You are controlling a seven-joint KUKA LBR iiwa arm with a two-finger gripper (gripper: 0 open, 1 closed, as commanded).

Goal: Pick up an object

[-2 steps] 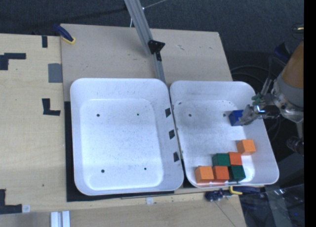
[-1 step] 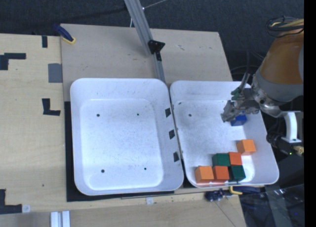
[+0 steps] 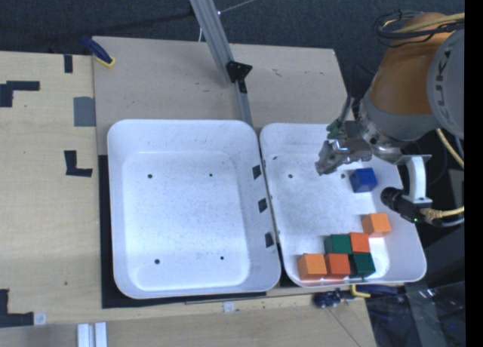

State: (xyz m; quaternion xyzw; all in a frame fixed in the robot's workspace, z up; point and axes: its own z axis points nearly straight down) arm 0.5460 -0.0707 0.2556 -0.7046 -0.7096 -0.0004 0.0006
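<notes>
Claw (image 3: 330, 161) sits low over the upper part of the right bin (image 3: 302, 210), pointing down and toward the left. From my feed I cannot tell how far it is open; the metal parts blur together, and I see nothing between them. Whether it touches the bin floor I cannot tell either.

Blue block (image 3: 363, 179) lies just beside the claw on its right, apart from it, on the bin floor.

Further toward the near edge: one orange block (image 3: 376, 223) alone by the right wall. A cluster in the near right corner: orange block (image 3: 312, 265), another orange (image 3: 338, 263) touching it, dark green block (image 3: 339, 244) behind, red-orange block (image 3: 360, 243) next to that, green block (image 3: 364, 263) at the end.

Left bin (image 3: 128, 149) sits alongside, rims touching at the middle. Both rest on the wooden bench (image 3: 45, 202). A grey pole (image 3: 211, 17) slants across the top.
</notes>
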